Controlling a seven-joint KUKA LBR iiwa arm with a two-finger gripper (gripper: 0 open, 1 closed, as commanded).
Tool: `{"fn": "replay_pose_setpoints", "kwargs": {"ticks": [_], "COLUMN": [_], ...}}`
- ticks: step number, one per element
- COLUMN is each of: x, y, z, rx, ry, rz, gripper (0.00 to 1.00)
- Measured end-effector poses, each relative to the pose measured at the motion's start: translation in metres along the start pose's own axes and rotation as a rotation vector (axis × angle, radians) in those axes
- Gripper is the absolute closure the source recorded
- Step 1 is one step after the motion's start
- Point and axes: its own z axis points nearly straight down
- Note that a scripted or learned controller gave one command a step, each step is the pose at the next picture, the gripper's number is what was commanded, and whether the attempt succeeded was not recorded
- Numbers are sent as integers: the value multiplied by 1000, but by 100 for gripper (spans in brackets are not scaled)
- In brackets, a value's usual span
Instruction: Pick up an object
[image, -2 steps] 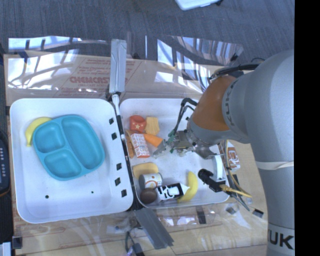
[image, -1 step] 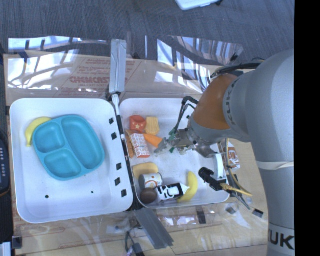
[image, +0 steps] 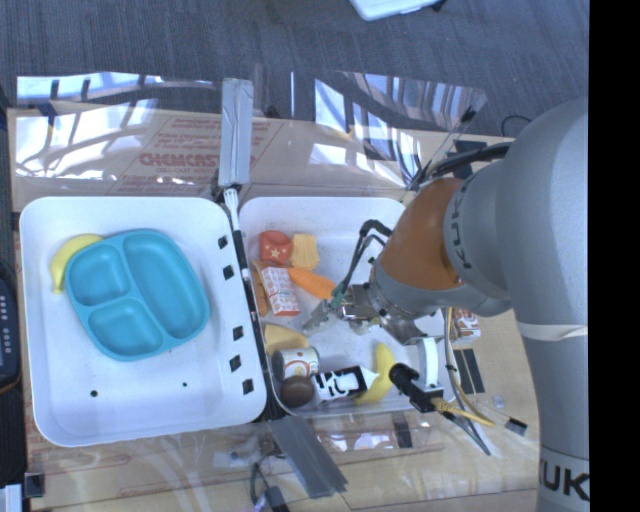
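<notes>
Grey arm (image: 520, 200) bent over right bin (image: 330, 210) | fingers (image: 318, 318) above carrot (image: 312, 283) | grip state unclear

arm (image: 500, 230) hides right bin (image: 330, 215)

The grey arm (image: 530, 200) reaches in from the right, orange band bent downward, and its gripper (image: 325, 312) hangs low, pointing left.

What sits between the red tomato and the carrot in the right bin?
In the camera view, a yellow cheese-like block lies between the red tomato and the carrot.
</notes>
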Motion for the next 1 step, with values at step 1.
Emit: {"fn": "replay_pose_setpoints", "kwargs": {"ticks": [1], "x": [22], "y": [65], "z": [-1], "rx": [-4], "ry": [-1], "rz": [-185], "gripper": [0]}}
